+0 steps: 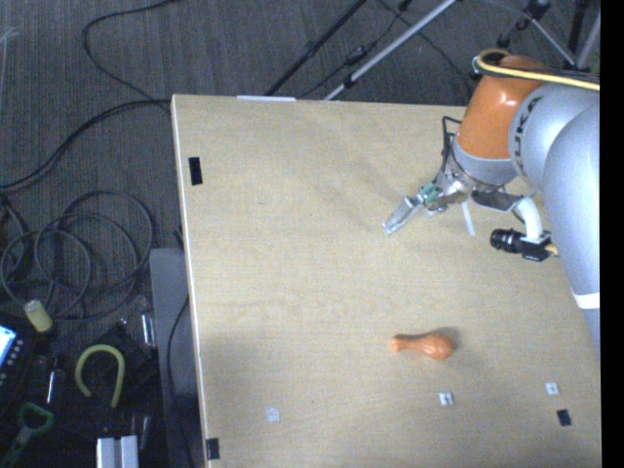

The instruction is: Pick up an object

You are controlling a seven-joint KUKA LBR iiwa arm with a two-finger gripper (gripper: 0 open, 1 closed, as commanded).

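Orange pear-shaped toy (425,345) lies on bench (292,261), at 6 o'clock from claw (398,220). Judged light, smooth, maybe slippery; best gripped across bulb. Claw state cannot be told.

The arm (570,164) is cut off by the right edge; the gripper (405,214) looks blurred.

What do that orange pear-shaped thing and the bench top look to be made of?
Orange thing: probably plastic or rubber, smooth with a slight sheen, uniform colour. Bench top: looks like light wood or laminate board, matte, pale tan with faint grain.
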